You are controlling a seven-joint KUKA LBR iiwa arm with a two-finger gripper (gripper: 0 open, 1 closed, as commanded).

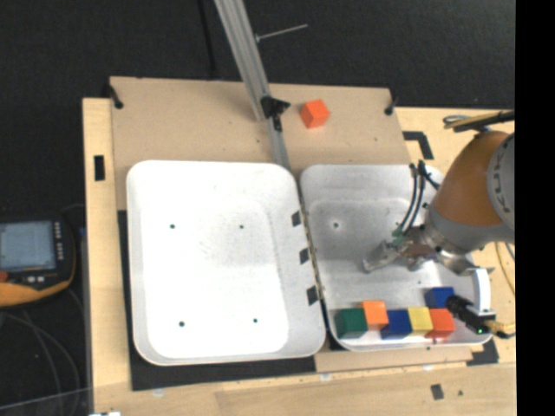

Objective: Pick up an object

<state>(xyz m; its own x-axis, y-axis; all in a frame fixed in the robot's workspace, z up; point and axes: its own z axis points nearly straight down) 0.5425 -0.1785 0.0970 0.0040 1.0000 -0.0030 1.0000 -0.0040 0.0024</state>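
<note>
— We see even, bright light from overhead; the shallow white left bin (212,258) is nearly washed out at frame centre.

— Agreed. We note soft grey shading in the shallow white right bin (355,206), faint shadows, and a dark, dim upper left. We find the whole picture slightly soft and grainy.

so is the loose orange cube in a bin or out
Out. The orange cube sits on the brown board behind both bins, apart from the right bin.
</note>
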